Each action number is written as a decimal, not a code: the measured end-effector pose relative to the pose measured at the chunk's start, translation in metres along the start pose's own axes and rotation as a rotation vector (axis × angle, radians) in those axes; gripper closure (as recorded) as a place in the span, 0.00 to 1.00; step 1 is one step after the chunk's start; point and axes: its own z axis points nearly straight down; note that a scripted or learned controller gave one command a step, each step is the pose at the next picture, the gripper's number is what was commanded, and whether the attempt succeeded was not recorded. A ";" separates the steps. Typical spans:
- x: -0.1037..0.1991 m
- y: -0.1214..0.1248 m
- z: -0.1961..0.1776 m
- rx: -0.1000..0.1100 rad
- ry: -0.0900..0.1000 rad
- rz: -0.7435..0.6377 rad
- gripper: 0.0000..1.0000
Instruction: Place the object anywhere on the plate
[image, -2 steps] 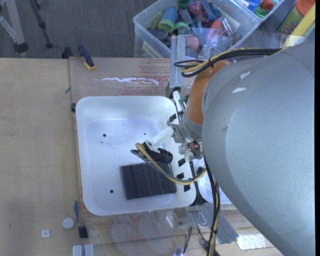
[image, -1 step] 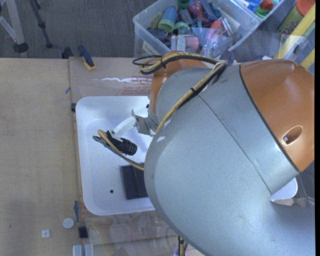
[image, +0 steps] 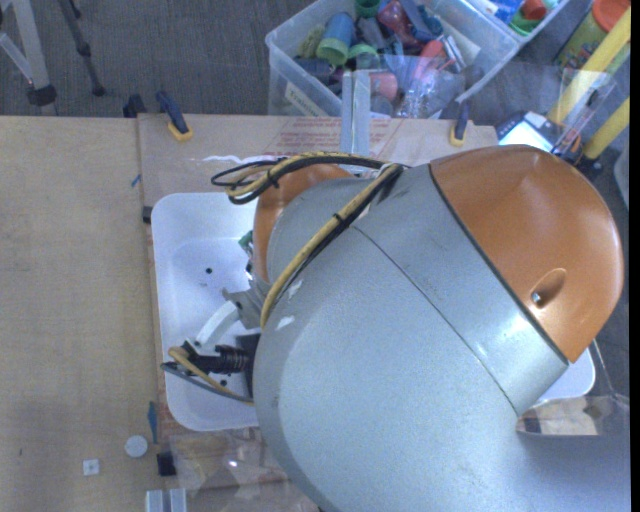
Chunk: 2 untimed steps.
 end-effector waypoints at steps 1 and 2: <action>0.020 -0.002 -0.059 0.009 -0.014 -0.282 1.00; 0.062 0.021 -0.121 0.009 -0.007 -0.953 1.00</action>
